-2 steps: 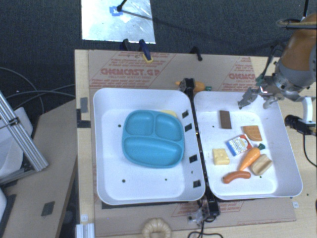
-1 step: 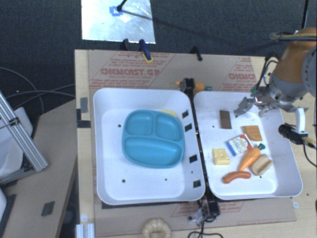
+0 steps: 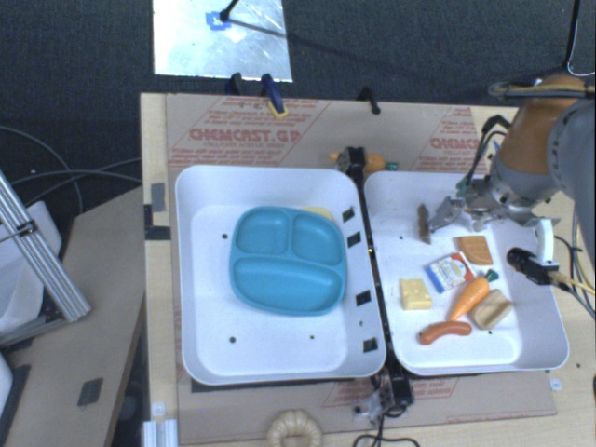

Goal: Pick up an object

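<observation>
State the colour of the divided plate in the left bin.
The divided plate is light blue, seen plainly in the camera view, lying in the white left bin.

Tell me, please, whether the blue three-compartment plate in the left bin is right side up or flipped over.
Right side up: the blue three-compartment plate shows its raised dividers and three hollow sections facing the camera, lying flat on the left white bin floor.

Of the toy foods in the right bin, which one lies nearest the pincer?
The brown cracker-like square. It sits just below the pincer, at the top of the cluster, while the cheese block, carrot and sausage lie farther toward the bin's near edge.
</observation>
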You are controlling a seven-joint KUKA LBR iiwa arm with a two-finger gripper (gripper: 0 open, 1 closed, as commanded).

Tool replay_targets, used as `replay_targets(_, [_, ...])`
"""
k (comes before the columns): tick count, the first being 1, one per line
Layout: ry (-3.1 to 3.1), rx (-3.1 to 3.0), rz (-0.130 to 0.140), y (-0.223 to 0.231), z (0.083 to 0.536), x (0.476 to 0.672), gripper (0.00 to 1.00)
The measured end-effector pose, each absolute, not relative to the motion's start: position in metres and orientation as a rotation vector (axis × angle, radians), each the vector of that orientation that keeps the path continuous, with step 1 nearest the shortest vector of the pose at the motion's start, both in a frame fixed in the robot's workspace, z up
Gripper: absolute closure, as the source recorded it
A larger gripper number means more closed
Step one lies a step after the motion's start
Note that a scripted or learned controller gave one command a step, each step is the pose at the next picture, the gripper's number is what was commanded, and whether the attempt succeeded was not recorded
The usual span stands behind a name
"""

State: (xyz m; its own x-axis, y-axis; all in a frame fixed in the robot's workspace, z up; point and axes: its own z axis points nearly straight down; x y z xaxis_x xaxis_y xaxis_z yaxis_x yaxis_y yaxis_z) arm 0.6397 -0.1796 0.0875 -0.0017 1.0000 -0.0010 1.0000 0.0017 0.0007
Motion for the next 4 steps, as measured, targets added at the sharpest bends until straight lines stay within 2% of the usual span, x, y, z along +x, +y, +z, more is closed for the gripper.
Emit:
replay_targets(1, [2.219,2.215,0.005,-0.180,0.101,0.641,1.00])
replay_targets(2, [2.217,2.218,0.005,-0.185,0.147,0.640,1.00])
replay_targets(3, [2.222,2.212,0.006,-0.182,0.210,0.646,1.00])
replay_targets(4, [2.224,2.213,0.004,-0.182,0.226,0.647,1.00])
